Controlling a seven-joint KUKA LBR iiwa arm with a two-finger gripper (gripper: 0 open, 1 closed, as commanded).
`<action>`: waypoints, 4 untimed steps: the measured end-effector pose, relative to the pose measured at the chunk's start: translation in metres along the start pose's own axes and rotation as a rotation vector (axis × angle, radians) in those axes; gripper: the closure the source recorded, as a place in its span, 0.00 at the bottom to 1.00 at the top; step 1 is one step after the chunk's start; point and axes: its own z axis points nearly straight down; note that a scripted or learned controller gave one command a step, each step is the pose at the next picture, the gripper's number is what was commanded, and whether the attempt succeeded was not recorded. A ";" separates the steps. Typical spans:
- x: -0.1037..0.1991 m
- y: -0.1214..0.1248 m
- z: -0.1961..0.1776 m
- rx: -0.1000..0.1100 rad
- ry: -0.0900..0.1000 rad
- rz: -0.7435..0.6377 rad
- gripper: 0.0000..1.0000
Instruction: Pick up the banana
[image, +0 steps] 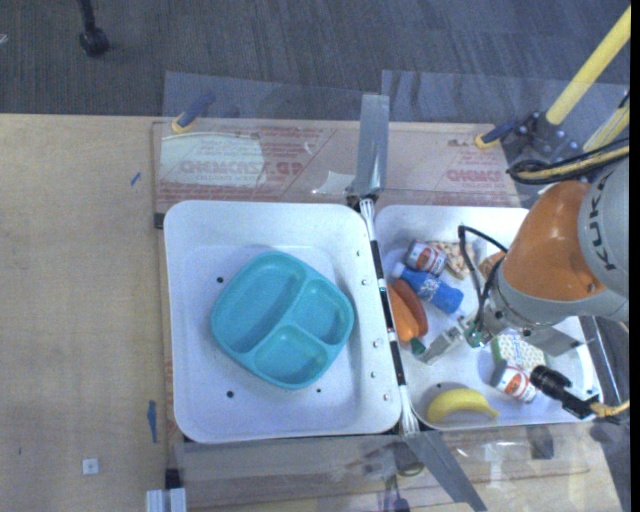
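The banana (461, 404) lies lengthwise left to right at the right bin's (560, 418) front edge, just below the gripper (437, 345), whose jaws' state I cannot tell.

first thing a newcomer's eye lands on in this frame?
Probably the turquoise divided plate, lying alone in the left bin. Next, the arm's orange band over the right bin, where small items crowd together: an orange carrot-like piece, a blue bottle and small cans. The yellow banana lies apart at that bin's near edge, with the gripper above it in the view, among the clutter.
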 end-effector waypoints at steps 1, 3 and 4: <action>-0.008 0.128 -0.096 0.006 0.002 0.348 0.00; -0.026 0.157 -0.096 0.003 0.001 0.210 0.00; -0.069 0.040 -0.011 0.008 0.003 0.313 0.00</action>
